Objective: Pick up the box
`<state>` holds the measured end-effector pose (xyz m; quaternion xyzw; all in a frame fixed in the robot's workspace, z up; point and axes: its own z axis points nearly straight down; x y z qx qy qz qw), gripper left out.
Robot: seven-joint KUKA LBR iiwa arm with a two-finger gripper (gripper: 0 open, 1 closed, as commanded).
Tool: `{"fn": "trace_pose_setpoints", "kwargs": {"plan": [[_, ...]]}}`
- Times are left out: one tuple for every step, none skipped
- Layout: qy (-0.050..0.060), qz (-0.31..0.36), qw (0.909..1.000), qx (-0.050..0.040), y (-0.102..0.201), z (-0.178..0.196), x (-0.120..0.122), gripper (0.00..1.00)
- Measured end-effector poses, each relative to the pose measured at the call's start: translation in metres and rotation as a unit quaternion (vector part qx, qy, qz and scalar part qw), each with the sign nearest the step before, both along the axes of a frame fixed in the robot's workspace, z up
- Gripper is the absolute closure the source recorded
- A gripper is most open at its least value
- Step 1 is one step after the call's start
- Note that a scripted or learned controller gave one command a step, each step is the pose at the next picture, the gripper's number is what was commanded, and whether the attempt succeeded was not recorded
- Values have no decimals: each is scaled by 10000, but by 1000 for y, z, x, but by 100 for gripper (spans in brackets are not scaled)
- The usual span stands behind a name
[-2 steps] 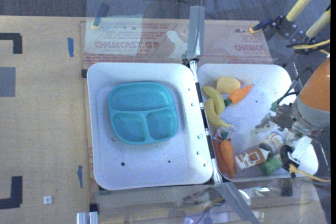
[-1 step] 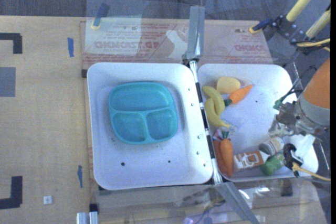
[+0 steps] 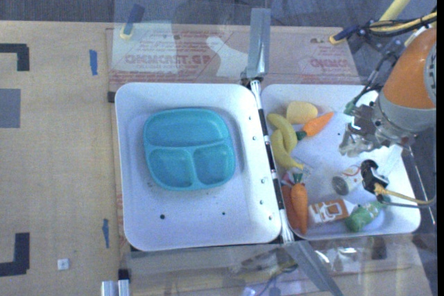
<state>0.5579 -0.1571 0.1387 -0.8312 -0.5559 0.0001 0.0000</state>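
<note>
Box (image 3: 328,210) lies flat, lower part of right bin (image 3: 409,218), between carrot (image 3: 299,201) and green toy (image 3: 361,218). Gripper (image 3: 354,142) hovers above, well apart; jaws' gap cannot tell. Nothing gripped; descent, grasp, lift all remain.

Faint reddish lettering runs across the cardboard sheet (image 3: 182,57) behind the bins, too blurred to read. The small orange box (image 3: 329,211) carries a white label, also illegible.
</note>
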Motion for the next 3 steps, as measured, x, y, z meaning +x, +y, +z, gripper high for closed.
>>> {"fn": "trace_pose_setpoints", "kwargs": {"plan": [[6, 256, 9997, 2, -14, 6, -12, 100], [-8, 788, 9969, -5, -1, 23, 37, 100], [-5, 794, 9968, -4, 0, 23, 37, 0]]}}
